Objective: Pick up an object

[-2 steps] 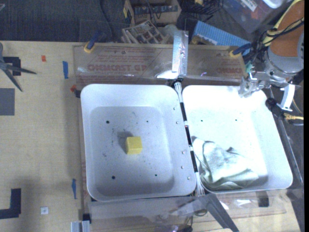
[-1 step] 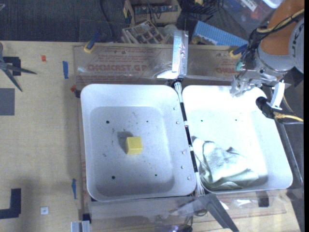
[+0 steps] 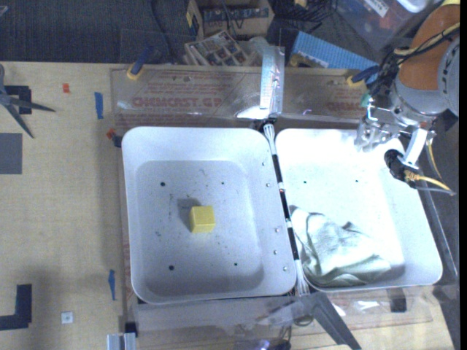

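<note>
A small yellow cube (image 3: 203, 219) lies near the middle of the left white bin (image 3: 146, 152). A crumpled white-and-pale-green cloth (image 3: 340, 250) is bunched in the near left corner of the right white bin (image 3: 328, 152). My gripper (image 3: 371, 138) hangs over the far right corner of the right bin, under the grey wrist and orange band. It is open with nothing between its fingers, well clear of both the cloth and the cube.
A raised divider (image 3: 281, 195) runs between the two bins. A clear plastic wall (image 3: 197, 100) stands behind them. Cables and a black part (image 3: 400, 168) hang off the wrist over the right bin's right edge.
</note>
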You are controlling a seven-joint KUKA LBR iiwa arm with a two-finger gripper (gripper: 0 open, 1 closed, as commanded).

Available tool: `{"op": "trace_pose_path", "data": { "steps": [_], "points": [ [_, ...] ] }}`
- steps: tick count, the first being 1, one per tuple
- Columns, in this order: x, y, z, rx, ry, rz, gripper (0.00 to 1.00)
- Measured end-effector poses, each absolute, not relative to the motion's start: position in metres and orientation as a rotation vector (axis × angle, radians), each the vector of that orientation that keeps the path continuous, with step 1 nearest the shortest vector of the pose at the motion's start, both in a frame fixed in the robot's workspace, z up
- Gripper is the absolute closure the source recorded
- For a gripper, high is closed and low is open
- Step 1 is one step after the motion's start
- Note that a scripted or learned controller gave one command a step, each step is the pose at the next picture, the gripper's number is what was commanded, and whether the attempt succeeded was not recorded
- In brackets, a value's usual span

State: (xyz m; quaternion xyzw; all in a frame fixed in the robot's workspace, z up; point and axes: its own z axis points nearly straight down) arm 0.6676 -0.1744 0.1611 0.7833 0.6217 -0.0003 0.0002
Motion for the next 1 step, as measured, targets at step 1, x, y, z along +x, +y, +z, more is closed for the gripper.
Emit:
{"op": "trace_pose_path", "data": {
  "steps": [1],
  "points": [
    [0.6640,-0.1606,0.1842,2.760,1.496,0.001,1.00]
  ]
}}
